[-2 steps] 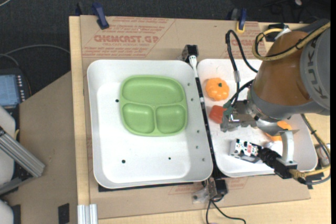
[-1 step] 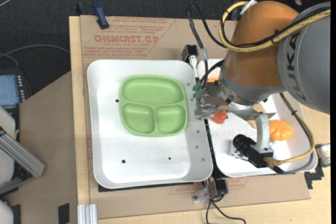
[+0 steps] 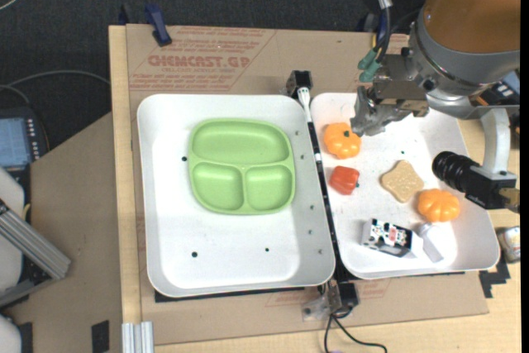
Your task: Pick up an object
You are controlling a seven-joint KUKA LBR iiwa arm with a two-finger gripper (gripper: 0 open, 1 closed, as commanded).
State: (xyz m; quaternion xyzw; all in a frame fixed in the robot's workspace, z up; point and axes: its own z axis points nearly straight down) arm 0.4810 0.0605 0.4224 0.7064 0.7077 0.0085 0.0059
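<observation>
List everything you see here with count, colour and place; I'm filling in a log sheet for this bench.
Bins: 2, white, side by side on the bench.
Divided plate: 1, light green, left bin.
Toy pumpkins: 2, orange, right bin; one by the gripper, one near the right side.
Red toy: 1, right bin, below the first pumpkin.
Toast slice: 1, tan, middle of right bin.
Small box: 1, black and white, front of right bin.
Arm: 1, grey and orange, from the right.
Gripper: 1, grey, beside the first pumpkin.
</observation>
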